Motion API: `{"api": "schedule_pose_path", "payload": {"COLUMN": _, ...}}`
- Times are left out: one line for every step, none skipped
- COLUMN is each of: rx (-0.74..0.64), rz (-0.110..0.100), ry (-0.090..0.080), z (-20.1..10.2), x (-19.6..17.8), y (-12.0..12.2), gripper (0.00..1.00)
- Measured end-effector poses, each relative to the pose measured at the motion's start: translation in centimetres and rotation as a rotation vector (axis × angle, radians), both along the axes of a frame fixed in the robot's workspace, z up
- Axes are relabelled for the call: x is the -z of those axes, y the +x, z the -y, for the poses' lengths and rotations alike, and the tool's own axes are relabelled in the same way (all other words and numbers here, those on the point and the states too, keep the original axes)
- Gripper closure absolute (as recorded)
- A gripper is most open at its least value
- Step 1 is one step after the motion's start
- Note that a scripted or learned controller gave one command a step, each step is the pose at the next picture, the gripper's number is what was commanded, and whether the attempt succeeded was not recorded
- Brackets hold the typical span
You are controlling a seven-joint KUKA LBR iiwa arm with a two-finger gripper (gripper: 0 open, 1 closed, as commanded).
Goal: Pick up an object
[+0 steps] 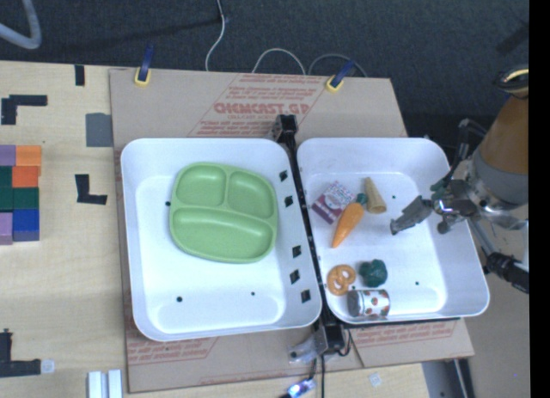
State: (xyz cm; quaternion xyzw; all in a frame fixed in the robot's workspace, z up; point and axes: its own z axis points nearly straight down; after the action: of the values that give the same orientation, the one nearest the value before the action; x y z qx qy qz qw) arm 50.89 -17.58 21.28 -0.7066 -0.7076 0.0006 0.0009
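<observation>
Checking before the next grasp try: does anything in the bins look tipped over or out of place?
The small can lies on its side at the right bin's near edge, beside the pretzel. Nothing else stands out.

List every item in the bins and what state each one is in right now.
Green plate: flat in the left bin, nothing on it.
Carrot: lying on its side in the right bin.
Cone: lying beside the carrot.
Purple packet: lying flat.
Pretzel: flat.
Can: on its side.
Green toy: resting above the can.
End effector: over the right bin, holding nothing.
</observation>
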Motion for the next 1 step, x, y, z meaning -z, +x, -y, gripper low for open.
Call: {"api": "schedule_pose_path", "payload": {"rx": 0.001, "rz": -0.006, "ry": 0.001, "z": 0.27, "x": 6.31, "y": -0.57, "gripper": 0.00}}
